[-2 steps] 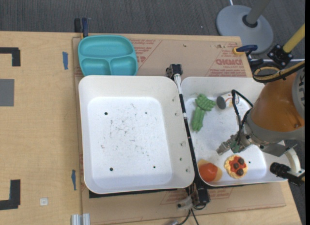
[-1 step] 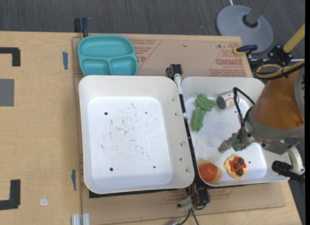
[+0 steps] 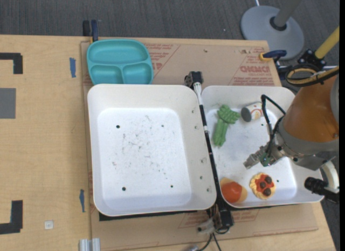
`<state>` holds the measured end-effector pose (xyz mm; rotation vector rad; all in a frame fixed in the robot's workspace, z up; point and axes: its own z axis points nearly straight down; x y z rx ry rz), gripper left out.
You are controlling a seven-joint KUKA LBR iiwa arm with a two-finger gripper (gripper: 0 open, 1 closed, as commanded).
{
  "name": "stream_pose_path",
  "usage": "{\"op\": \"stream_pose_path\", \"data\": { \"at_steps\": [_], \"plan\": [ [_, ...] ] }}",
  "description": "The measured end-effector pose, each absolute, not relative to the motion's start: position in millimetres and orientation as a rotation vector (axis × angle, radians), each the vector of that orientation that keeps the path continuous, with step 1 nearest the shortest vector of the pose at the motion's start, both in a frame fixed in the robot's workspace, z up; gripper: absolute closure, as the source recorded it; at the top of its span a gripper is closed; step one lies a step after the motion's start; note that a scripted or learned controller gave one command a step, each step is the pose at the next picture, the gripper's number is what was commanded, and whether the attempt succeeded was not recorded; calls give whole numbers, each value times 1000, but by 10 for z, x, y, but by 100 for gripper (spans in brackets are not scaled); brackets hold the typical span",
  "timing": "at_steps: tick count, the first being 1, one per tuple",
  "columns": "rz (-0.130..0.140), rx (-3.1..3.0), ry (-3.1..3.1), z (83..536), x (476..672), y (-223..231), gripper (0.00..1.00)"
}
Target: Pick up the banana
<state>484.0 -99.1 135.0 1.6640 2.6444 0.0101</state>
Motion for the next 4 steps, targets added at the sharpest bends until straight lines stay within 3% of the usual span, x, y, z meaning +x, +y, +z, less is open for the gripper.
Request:
{"op": "stream_pose_path", "data": {
  "at_steps": [1,2,3,4],
  "plan": [
    [2,2086,2348,1846,4798,361,100],
    [1,2086,2348,1846,4797,358,0],
    [10,1787,2571,1276,4827,739,0],
    [-4,1703,2622,1250,4832,782,0]
  ]
}}
